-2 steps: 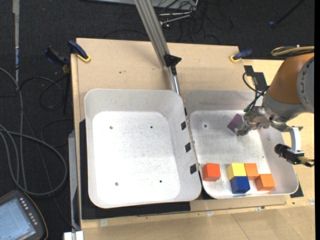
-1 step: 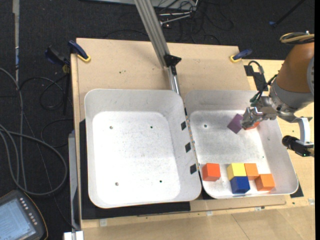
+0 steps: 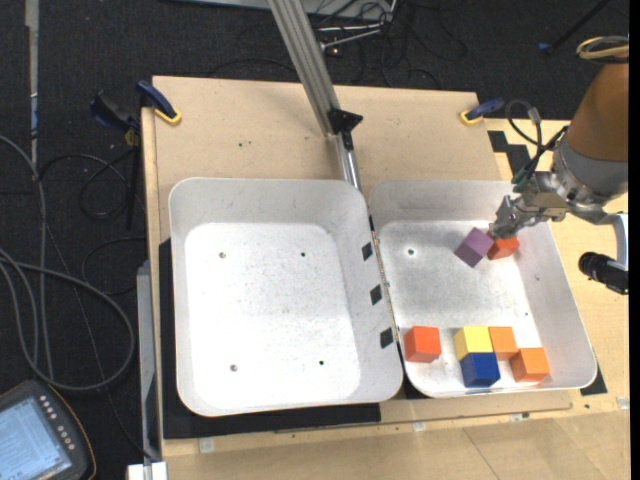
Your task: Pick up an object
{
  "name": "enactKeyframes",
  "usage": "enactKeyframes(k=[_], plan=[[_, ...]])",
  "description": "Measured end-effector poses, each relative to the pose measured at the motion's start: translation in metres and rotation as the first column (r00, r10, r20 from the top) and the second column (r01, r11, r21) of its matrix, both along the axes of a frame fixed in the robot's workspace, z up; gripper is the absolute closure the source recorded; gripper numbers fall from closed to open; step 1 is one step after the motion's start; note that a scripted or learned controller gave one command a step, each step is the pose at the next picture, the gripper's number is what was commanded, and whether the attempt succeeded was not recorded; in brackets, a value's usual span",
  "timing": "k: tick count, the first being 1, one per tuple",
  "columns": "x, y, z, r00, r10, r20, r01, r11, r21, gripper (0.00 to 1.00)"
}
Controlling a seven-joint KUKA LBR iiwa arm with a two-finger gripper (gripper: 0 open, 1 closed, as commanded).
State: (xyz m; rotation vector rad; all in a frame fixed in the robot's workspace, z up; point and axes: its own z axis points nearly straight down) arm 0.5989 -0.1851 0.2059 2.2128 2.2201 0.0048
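Note:
In the right bin point(image 3: 450, 298) a purple block point(image 3: 473, 246) lies tilted beside a small red-orange block point(image 3: 504, 249), and the two touch. My gripper point(image 3: 508, 227) hangs just over the red-orange block, at its far edge, with the arm coming in from the right. Along the bin's near edge sit an orange block point(image 3: 422, 343), a yellow block point(image 3: 474, 340), a blue block point(image 3: 480, 369) and two more orange blocks point(image 3: 530, 364), close together.
The left bin point(image 3: 260, 298) lies beside the right one, their rims meeting at the middle. A slanted metal pole point(image 3: 310, 58) rises from the back of the bench. Clamps point(image 3: 160, 103) grip the bench's far corners.

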Motion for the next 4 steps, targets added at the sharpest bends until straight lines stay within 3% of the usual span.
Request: enactKeyframes(k=[1, 4], plan=[[0.001, 0.000, 0.043, 1.000, 0.000, -0.001, 0.000, 1.000, 0.000, 1.00], [-0.015, 0.169, 0.019, 1.000, 0.006, -0.009, -0.005, 1.000, 0.005, 1.00]])
